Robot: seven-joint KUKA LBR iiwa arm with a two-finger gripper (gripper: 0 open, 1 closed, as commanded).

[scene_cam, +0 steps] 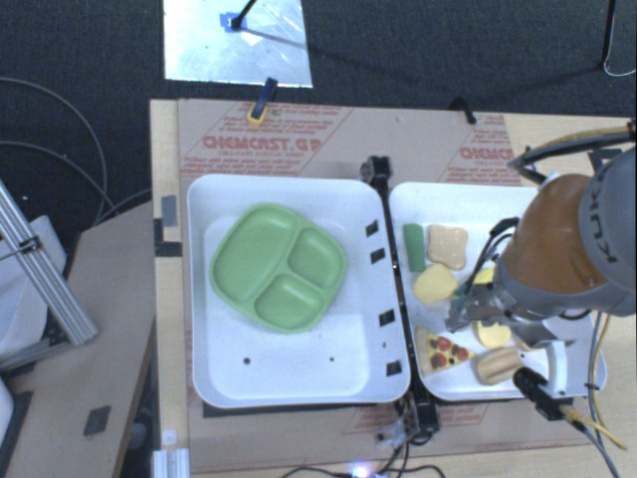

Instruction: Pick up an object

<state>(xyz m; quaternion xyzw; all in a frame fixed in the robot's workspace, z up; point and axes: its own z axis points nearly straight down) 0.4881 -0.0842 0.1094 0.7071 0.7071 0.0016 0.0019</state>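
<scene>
The right bin [498, 195] holds several toy foods: a green stick [413, 246], a tan toast piece [448, 245], a round yellow piece [435, 285], a pizza slice [447, 352], a brown bread roll [497, 365] and a yellow piece [492, 333]. My gripper [476, 310] hangs over the middle of this bin, just right of the round yellow piece and above the yellow piece. The arm's orange band and grey wrist cover much of the bin's right side.
The left bin [289, 376] holds a green divided plate [279, 266] at its centre left. A black clamp bar [390, 267] runs between the bins. Cables trail off the arm at the lower right.
</scene>
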